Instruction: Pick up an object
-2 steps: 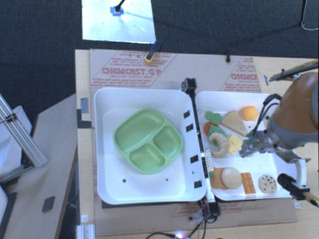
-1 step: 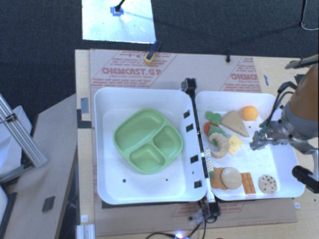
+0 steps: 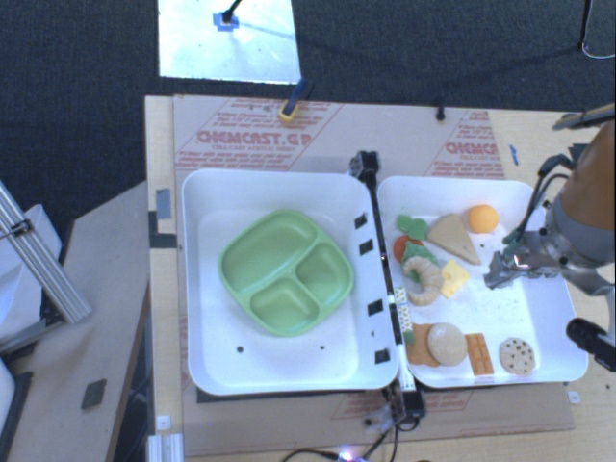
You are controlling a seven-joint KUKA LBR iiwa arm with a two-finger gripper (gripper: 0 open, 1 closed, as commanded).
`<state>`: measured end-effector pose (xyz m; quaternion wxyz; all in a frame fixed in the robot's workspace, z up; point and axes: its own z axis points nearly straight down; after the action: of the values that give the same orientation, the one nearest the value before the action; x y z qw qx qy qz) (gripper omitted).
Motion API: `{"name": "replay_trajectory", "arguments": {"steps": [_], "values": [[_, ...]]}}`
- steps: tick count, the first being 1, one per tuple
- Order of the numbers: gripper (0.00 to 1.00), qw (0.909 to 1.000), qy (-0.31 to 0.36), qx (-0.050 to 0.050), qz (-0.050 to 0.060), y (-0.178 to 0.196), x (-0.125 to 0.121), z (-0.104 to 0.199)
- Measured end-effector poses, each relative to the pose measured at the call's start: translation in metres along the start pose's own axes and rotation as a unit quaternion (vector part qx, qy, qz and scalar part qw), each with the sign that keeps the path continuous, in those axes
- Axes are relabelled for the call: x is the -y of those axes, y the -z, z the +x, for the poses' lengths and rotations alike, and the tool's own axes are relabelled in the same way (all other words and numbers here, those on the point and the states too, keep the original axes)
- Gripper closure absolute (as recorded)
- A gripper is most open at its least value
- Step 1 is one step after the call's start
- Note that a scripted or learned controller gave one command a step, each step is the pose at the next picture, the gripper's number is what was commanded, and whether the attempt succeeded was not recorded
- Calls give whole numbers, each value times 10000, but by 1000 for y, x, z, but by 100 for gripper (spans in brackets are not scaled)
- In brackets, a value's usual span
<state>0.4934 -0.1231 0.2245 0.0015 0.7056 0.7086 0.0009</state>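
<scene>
Hand (image 3: 502,269) sits at right of frame over your right bin (image 3: 551,349); finger state cannot be told. Orange (image 3: 481,218) lies up-left, cookie (image 3: 517,356) below.

Two shallow white bins sit side by side on the bench. The left bin (image 3: 207,258) holds a green divided plate (image 3: 286,271), lying flat and turned a little askew. The right bin (image 3: 553,330) is scattered with toy food: an orange ball (image 3: 481,218) near the far wall, a tan wedge (image 3: 454,238) just beside it, a shrimp (image 3: 423,280) touching a small yellow cube (image 3: 452,279), a bun (image 3: 447,344) and a chocolate-chip cookie (image 3: 517,356) along the near side. The arm comes in from the right, and its gripper (image 3: 502,271) hangs low over the bin's bare middle, near the yellow cube but apart from it
</scene>
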Motion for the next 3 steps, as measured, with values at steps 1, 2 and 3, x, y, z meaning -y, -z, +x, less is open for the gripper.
{"name": "replay_trajectory", "arguments": {"steps": [1, 2, 3], "values": [[100, 10000, 21, -6, -5, -6, -47, 31], [100, 10000, 14, -4, -10, 7, -100, 51], [100, 10000, 8, -1, -8, -7, -149, 67]]}}
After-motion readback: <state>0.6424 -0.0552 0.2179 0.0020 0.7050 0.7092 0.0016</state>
